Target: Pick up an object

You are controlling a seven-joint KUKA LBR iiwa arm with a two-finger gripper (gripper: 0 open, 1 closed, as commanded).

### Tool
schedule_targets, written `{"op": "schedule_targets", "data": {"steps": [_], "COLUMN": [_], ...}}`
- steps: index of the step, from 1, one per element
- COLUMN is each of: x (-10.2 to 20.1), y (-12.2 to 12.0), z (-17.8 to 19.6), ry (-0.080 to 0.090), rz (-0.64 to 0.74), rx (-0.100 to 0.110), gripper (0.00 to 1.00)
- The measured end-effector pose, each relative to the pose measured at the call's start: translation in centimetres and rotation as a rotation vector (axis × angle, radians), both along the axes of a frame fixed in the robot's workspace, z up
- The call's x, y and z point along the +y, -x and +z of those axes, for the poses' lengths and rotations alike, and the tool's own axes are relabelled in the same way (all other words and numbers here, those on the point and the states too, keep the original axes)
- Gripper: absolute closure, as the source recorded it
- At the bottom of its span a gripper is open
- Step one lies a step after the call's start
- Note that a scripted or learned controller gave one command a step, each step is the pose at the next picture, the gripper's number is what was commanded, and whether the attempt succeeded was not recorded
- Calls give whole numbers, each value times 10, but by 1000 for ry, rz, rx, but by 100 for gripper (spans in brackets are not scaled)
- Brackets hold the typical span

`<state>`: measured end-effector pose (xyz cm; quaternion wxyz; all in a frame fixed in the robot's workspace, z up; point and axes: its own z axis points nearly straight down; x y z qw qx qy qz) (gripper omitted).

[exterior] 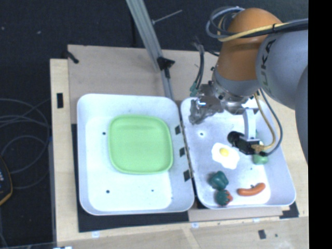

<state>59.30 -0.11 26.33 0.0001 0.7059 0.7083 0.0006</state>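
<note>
The claw [198, 112] was positioned over the upper left corner of the right bin [282, 176]; whether it was wide or narrow could not be told. A fried egg [225, 155], a sausage [251, 190] and two green vegetables [218, 179] were seen lying lower in that bin, apart from the claw. A green plate [140, 143] was placed in the left bin [91, 139] on the worktop [104, 69].

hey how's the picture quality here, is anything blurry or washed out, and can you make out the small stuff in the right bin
Camera view: soft overall and slightly grainy; the white bins are bright, nearly washed out, while the surroundings fall to near black. The green plate reads clearly. In the right bin, the fried egg and sausage are recognisable; the gripper is smeared and indistinct.
</note>
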Motion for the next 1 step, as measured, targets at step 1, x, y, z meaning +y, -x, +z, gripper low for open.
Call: {"op": "schedule_targets", "data": {"steps": [1], "x": [61], "y": [3], "z": [0], "ry": [-1], "rz": [1], "rx": [0], "gripper": [100]}}
